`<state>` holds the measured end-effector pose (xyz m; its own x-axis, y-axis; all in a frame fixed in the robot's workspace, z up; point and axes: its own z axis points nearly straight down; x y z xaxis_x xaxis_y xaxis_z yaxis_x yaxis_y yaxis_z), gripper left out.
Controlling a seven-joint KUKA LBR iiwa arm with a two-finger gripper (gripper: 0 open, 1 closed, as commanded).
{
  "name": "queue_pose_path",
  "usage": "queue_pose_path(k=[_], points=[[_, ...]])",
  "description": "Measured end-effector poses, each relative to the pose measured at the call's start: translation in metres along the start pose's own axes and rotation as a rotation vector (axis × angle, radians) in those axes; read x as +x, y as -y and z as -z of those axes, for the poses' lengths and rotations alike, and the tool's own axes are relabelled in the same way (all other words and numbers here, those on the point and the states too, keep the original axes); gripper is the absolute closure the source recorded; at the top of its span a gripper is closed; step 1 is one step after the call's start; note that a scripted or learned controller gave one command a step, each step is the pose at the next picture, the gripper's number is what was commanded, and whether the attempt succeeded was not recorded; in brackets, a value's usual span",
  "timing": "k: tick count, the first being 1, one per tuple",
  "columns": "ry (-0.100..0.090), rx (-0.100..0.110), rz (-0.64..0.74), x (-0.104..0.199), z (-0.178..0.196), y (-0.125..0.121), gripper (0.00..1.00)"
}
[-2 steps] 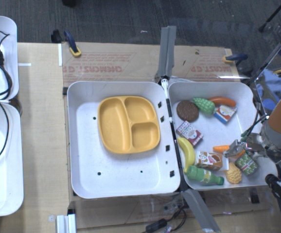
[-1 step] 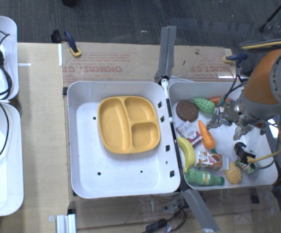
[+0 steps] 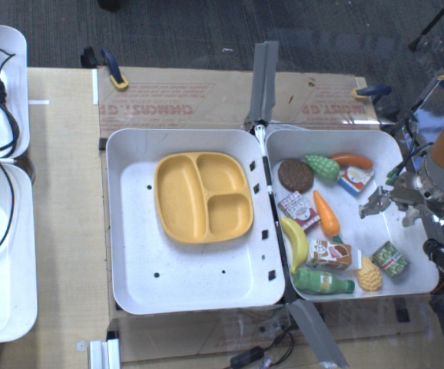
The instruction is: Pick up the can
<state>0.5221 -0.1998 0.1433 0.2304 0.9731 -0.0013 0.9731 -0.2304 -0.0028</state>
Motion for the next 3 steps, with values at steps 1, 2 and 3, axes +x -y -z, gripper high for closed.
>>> queue_pose_path(k=[1,2,3], points=[[-0.009,0.006,-0.09,-0.0112,-0.0536,0.0406,0.0],[-0.004,0.003,-0.093,-0.0137,-0.0445,0.0399,1.0],[-0.007,0.005,-0.09,-0.0116,-0.0447,0.0399,0.0]])
